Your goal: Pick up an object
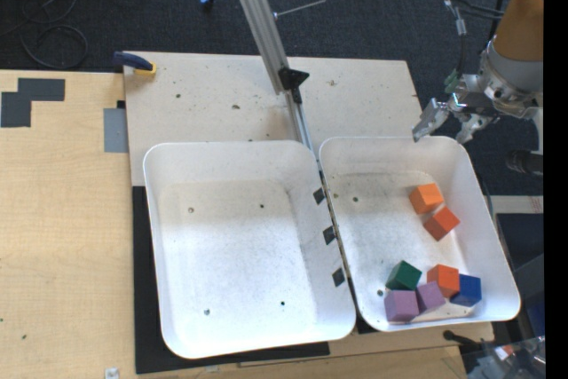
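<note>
My gripper (pixel 446 127) hangs above the far right corner of the right bin (pixel 373 157), open, with nothing between its fingers. Several small blocks lie in that bin. An orange block (pixel 427 196) and a darker orange-red block (pixel 441 223) sit near the right wall. Toward the near corner a green block (pixel 405 275), two purple blocks (pixel 401 305), an orange-red block (pixel 445 279) and a blue block (pixel 468 289) cluster together. The gripper is well above and behind all of them.
The left bin (pixel 160 191) stands beside the right one. A slanted aluminium bar (pixel 262 18) rises from the board behind the bins. A blue and yellow clamp (pixel 135 63) sits at the board's far left corner.
</note>
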`<act>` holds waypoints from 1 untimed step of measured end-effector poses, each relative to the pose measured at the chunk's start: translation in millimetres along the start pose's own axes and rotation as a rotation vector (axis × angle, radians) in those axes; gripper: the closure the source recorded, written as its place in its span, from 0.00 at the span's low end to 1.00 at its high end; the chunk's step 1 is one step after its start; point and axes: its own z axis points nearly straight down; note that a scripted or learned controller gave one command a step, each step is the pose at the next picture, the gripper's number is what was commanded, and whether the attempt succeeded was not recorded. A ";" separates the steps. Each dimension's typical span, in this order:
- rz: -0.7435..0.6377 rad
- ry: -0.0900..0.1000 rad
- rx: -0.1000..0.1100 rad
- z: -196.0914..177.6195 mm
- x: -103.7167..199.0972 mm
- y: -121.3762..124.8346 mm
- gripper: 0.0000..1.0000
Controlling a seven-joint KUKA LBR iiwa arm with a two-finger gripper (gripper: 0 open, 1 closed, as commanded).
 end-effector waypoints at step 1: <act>-0.003 -0.002 -0.004 -3.0 0.6 0.9 0.00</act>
